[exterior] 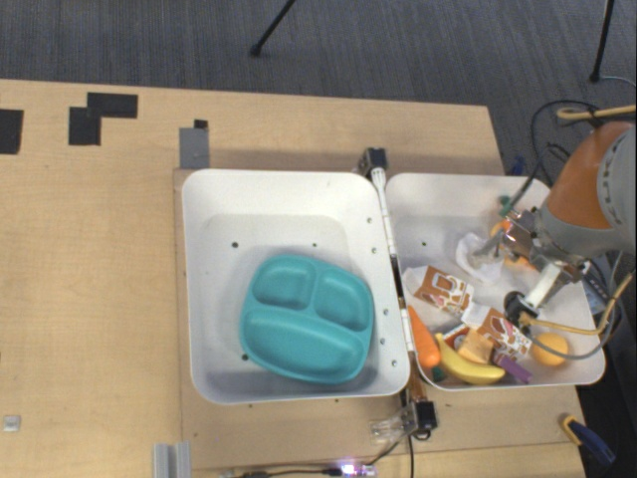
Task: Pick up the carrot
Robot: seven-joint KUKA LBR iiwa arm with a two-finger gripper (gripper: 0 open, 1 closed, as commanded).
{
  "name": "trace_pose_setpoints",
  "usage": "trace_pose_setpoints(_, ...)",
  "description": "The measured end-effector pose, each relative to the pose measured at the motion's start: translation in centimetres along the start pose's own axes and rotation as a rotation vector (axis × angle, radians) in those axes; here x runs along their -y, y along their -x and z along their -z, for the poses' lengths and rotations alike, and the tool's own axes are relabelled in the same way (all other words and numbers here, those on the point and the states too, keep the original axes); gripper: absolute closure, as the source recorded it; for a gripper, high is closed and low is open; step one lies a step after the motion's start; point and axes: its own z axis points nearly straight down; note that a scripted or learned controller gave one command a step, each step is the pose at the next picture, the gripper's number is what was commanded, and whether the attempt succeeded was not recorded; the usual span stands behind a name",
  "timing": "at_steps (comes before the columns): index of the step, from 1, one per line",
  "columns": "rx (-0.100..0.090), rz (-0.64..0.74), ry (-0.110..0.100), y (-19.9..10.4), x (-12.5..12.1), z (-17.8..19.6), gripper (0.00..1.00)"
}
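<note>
The gripper (501, 235) is hanging over the rear half of the right bin (430, 215); whether it is spread or pressed together cannot be told. The carrot (425, 339) is lying in that bin's front left corner along the wall, just beside a banana (470, 368) and apart from the gripper. A teal divided plate (307, 317) is sitting in the left bin (227, 207).

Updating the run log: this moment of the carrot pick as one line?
hand: over right bin, away from carrot | carrot: lying by its wall facing the other bin, beside banana | pick: not done
</note>
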Motion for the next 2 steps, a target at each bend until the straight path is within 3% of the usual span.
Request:
trace_pose_setpoints(1,-0.003,0.002,0.003,-0.2,-0.1,1.1,1.00)
trace_pose_setpoints(2,-0.002,0.005,0.003,-5.9,2.2,12.4,1.00)
